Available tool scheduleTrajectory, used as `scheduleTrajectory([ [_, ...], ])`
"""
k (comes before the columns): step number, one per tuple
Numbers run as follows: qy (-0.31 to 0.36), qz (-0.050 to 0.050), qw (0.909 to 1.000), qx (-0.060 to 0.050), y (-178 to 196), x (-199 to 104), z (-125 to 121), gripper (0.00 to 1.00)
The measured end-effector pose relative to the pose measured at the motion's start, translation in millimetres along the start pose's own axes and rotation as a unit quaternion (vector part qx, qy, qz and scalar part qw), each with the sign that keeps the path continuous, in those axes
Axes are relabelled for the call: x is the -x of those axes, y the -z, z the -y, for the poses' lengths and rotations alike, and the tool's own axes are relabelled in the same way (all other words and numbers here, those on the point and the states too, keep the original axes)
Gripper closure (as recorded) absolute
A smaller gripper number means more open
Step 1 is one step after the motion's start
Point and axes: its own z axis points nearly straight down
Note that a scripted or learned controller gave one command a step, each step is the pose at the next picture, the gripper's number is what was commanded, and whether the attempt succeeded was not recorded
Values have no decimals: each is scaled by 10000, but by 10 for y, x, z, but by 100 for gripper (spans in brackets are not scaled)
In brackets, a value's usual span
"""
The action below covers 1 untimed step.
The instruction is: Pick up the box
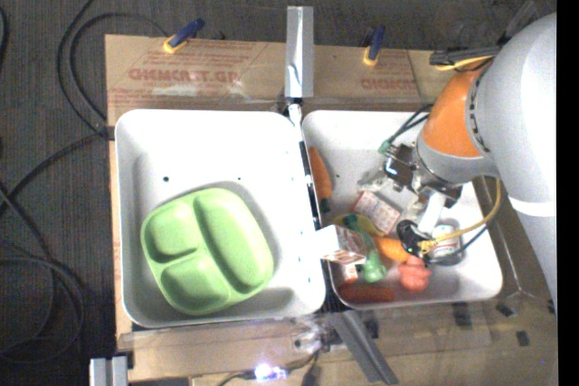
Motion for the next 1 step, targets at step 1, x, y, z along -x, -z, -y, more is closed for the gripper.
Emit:
scheduleTrajectory([
  [1,1072,27,9942,-39,-10,77,-73,0],
])
